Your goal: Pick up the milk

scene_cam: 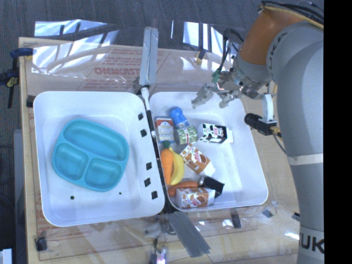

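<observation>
Camera view, from above at a slant: two white bins sit side by side on the bench. My arm [291, 65] enters from the right, orange band above the wrist.

Pincer status: my pincer [213, 98] hangs over the far edge of the right bin [250, 164]. Its fingers [201, 98] are spread apart. Nothing sits between them.

Milk location: the milk [213, 133], a small carton with black-and-white cow patches, lies flat on the floor of the right bin, towards its far right part. It is near my pincer, on the side closer to the camera, and apart from it. No contact.

Other contents, right bin:
- A red-and-white carton [164, 130] against the left wall.
- A blue-capped bottle [177, 116] just beside it.
- A green can [187, 135] lies just left of the milk.
- A brown-and-white carton [195, 160] near the centre.
- A banana [177, 167] and a carrot [166, 165] lie side by side along the left wall.
- A black item [213, 185] and another carton [192, 197] sit at the near end.

Left bin [55, 213]: holds a blue divided tray [91, 154], lying flat.
</observation>
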You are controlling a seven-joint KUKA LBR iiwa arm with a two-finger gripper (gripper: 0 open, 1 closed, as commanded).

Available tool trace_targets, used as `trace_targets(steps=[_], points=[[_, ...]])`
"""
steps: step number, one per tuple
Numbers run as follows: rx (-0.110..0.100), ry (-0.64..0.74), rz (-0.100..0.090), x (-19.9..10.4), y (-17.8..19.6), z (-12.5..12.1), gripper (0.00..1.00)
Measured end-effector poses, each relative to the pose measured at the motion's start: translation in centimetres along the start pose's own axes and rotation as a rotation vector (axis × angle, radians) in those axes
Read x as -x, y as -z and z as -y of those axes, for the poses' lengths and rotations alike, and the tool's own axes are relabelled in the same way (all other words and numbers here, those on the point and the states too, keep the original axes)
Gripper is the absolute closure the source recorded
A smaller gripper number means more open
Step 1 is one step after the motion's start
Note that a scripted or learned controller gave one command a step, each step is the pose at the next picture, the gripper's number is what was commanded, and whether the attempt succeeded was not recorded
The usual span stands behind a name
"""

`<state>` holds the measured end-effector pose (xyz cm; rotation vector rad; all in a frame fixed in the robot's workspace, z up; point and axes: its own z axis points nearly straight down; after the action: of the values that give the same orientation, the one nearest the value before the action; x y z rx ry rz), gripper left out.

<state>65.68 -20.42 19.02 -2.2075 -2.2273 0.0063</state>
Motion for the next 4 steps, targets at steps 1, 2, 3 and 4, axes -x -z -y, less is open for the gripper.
trace_targets(steps=[1, 2, 3, 4], points=[[0.0, -0.332, -0.001, 0.4, -8.1, 7.2, 0.0], [0.011, -0.207, 0.002, -3.8, -9.9, 17.7, 0.0], [0.011, -0.198, 0.003, -3.8, -9.1, 17.5, 1.0], [0.009, 0.073, 0.003, -6.5, 11.2, 6.3, 1.0]])
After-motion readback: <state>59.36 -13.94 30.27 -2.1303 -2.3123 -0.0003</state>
